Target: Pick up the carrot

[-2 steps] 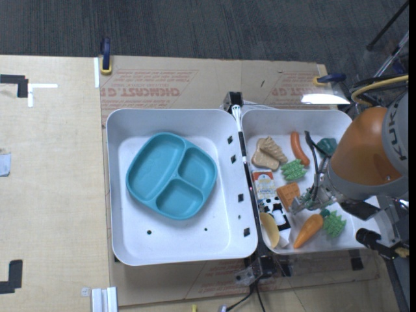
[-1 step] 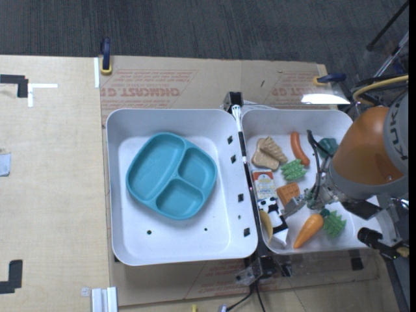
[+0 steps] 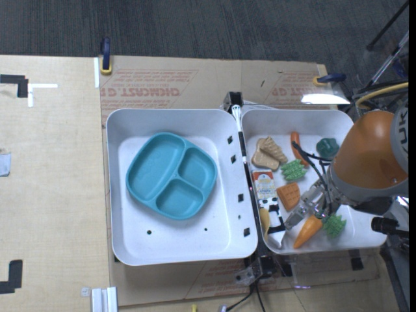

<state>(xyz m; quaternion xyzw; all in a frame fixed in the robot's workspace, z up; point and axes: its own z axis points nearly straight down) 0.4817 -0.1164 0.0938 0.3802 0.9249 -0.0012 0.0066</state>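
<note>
You have the carrot (image 3: pixel 307 231) lying in the right bin (image 3: pixel 364 240), near its front edge, tip pointing down and to the left toward the front wall. The gripper (image 3: pixel 304 213) sits right over the carrot's thick upper end, and its fingers look parted around or just above that end; whether they actually touch the carrot you cannot tell from this angle. Just to the carrot's right is a green broccoli-like toy (image 3: pixel 335 225), and an orange block (image 3: pixel 288 194) lies close on the upper left, so keep the fingers square across the carrot's width and clear of both. Close on the thick part, not the taper, since a tapered shape will likely squeeze out of a pinch near the tip. Settle low before closing, then lift straight up. The left bin (image 3: pixel 123 239) holds a teal divided plate (image 3: pixel 171 175), well apart from the work.
</note>
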